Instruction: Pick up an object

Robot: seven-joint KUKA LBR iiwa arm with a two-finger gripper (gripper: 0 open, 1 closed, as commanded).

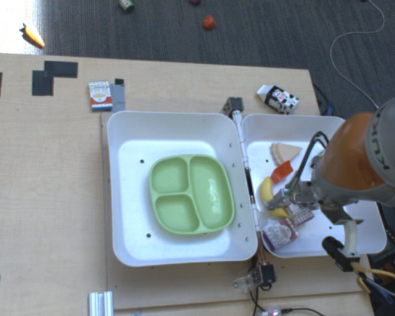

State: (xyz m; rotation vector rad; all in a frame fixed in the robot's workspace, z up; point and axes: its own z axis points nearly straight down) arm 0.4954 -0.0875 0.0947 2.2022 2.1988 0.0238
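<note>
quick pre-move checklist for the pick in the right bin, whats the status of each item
1. Gripper over the right bin, where the items lie: ok.
2. Targets in reach: yellow piece, red piece and clear packet lie close by the gripper: ok.
3. Item between the fingers: cannot tell, the wrist and clutter hide that spot.
4. Target well apart from its neighbours: not ok, the pieces crowd against the bin's left wall.
5. Tan wedge out of the arm's way: ok, it lies apart toward the bin's far side.
6. Green divided plate in the left bin away from the arm: ok.
</note>
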